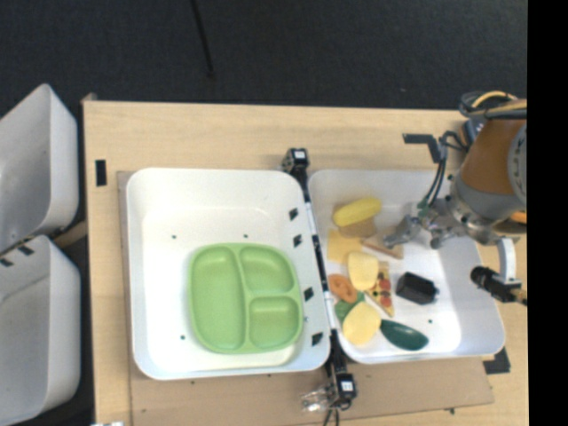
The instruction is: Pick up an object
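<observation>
The right bin (475,327) holds several toy foods: a yellow lemon-shaped piece (357,211), a flat yellow slab (340,245), a pale yellow lump (362,269), an orange piece (342,287), a black block (415,287), a dark green piece (404,334) and a pale round piece (361,324). My gripper (415,234) hangs over the bin's upper middle, right of the lemon piece and above the black block. Its fingers (397,235) look spread open with nothing between them. The arm's orange band (488,158) is at the right edge.
The left bin (160,211) carries a light green divided plate (244,295) in its lower half. A black divider with clips (311,256) separates the bins. Bare white floor (470,300) lies at the right bin's right side. Cables (435,149) run near the arm.
</observation>
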`<state>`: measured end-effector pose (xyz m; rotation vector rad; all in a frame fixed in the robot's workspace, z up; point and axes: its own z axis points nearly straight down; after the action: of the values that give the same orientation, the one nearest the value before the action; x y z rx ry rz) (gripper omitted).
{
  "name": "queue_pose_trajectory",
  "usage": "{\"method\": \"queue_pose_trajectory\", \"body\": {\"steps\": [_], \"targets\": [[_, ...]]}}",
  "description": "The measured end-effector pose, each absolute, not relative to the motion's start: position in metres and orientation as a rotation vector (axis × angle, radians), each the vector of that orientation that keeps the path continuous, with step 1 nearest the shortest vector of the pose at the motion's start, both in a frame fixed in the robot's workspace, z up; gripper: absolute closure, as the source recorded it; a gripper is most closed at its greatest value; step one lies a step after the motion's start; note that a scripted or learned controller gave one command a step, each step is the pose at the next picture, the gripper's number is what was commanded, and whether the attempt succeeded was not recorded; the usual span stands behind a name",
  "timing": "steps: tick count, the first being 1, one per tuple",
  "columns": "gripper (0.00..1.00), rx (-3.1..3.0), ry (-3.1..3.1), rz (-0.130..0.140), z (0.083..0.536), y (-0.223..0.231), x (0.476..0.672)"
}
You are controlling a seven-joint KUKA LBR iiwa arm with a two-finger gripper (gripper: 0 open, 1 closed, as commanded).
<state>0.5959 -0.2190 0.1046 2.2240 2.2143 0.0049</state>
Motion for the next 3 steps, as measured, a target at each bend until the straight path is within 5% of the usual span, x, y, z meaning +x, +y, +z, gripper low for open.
{"method": "queue_pose_trajectory", "body": {"steps": [1, 3], "targets": [[1.0, 2.223, 2.21, 0.01, 0.116, -0.22, 0.598], [1.0, 2.212, 2.222, 0.003, 0.235, -0.22, 0.608]]}}
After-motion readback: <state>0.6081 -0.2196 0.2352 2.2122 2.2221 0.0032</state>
